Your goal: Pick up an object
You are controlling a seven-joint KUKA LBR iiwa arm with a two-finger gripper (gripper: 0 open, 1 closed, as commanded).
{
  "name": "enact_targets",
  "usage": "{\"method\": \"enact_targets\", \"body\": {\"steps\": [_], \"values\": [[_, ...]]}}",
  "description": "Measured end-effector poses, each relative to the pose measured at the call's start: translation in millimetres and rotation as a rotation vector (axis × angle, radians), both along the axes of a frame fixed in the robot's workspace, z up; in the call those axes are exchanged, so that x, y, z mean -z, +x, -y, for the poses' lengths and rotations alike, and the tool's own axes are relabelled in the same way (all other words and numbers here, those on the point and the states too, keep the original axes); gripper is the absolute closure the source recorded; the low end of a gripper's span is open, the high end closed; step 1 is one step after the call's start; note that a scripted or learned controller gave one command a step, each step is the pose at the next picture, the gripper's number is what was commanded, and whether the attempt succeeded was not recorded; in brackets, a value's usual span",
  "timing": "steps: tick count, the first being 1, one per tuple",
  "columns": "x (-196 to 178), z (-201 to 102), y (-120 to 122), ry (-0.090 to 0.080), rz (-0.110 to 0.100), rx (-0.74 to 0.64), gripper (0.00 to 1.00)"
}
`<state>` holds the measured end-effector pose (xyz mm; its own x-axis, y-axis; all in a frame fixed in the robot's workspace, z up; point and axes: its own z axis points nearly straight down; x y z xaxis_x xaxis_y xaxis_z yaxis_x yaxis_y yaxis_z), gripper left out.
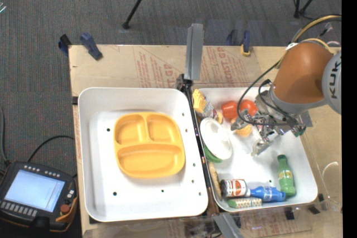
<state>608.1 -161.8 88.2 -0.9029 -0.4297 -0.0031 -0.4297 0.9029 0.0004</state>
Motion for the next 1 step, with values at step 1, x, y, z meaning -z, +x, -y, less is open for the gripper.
{"method": "enact_targets", "body": {"steps": [1], "values": [[-0.1,-52.7,37.8,0.003,0.000,0.033,0.00]]}}
